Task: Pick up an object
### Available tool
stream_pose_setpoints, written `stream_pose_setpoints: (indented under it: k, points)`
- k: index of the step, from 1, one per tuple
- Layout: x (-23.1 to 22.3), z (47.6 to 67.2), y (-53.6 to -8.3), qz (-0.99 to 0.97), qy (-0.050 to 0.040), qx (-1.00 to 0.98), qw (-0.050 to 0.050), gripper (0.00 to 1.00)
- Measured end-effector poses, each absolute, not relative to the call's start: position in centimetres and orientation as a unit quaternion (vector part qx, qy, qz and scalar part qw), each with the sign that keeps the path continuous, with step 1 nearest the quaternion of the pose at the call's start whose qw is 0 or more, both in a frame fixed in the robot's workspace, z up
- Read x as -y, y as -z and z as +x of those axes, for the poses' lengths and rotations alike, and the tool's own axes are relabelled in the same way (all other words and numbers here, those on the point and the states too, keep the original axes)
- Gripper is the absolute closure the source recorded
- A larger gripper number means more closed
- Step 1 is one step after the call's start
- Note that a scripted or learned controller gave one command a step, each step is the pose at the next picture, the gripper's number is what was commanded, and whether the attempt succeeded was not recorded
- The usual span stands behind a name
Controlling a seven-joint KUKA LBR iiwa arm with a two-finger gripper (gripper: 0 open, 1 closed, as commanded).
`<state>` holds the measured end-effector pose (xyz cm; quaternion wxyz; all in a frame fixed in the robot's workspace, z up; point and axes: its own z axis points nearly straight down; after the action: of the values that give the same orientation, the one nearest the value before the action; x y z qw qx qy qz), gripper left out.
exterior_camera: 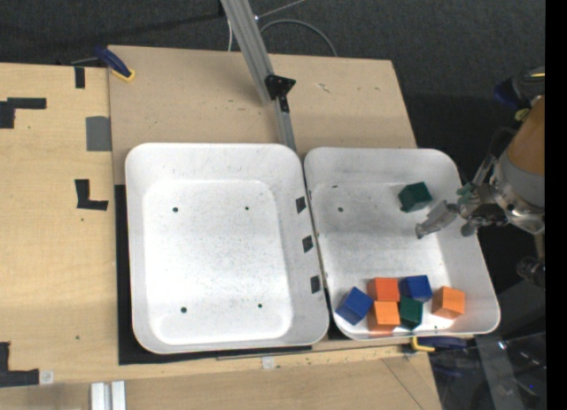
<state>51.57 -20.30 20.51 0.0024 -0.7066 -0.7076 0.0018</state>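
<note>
The green block [414, 195] sat alone near the far side of the right bin [354, 169], apart from 6 blocks clustered at its near edge. The gripper [450, 215] hovered just beside it, fingers apart, holding nothing.

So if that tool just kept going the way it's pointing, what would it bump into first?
Probably the green block, just beyond the tool in the right bin. Height is unclear from above, so it might pass over it.
</note>
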Motion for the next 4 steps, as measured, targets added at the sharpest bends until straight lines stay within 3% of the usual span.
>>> stream_pose_setpoints:
  k: [2,3,4]
  points:
    - [20.7,51.5,-9.0,-0.707,-0.001,0.707,0.0,0.0]
    - [20.7,51.5,-10.1,-0.707,-0.0007,0.708,0.001,1.0]
    - [20.9,52.4,-14.8,-0.707,0.0005,0.708,-0.001,1.0]
